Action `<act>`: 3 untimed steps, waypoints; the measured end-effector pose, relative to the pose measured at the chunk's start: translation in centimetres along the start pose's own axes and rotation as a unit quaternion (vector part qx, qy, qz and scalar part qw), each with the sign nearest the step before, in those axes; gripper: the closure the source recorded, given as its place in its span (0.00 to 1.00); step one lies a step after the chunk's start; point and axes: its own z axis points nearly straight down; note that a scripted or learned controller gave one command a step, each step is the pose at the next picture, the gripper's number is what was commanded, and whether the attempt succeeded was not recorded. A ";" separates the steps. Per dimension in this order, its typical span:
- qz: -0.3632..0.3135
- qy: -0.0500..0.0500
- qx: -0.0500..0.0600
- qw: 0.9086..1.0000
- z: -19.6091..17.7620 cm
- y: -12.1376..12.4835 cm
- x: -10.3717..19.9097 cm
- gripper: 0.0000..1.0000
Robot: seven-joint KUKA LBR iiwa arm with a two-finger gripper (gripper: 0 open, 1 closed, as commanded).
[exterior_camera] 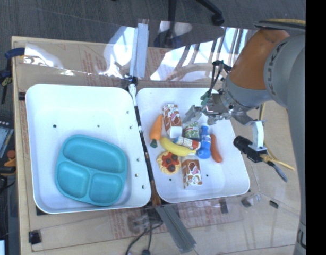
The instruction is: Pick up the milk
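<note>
I have not picked up the milk yet: my gripper point(205, 112) hangs over the upper middle of the right bin point(234, 182), among the toy food, and I see nothing between its fingers. Whether they are open or shut I cannot tell from this slanted look down, since the wrist and the metal parts run together.

As for the milk, I judge it is one of the small cartons. One carton point(171, 117) lies near the top of the pile, just left of my gripper; another carton point(191, 172) lies lower, toward the bin's near edge; a smaller green-and-white pack point(190, 131) sits between them (none of the labels is readable, so I will not swear which is the milk). So all the work is left: settle over the right carton, close on it, lift.

Room is tight in the heap. The banana point(176, 146) lies across the middle, touching or nearly touching the small pack; the carrot point(156, 128) lies beside the upper carton near the wall between the bins; a blue bottle point(204, 145) and a red sausage point(215, 149) crowd the right side. The lower carton has bare white floor on its right and below. The left bin point(41, 105) holds a teal tray point(91, 169), well apart.
</note>
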 end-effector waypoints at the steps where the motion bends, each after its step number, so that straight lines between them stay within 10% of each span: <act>1: 0.008 -0.004 -0.015 1.000 9.0 -3.9 0.3 0.00; 2: -0.058 0.000 -0.002 0.998 11.9 -9.5 4.6 0.00; 3: 0.228 -0.001 -0.004 0.974 11.9 -9.6 7.8 0.00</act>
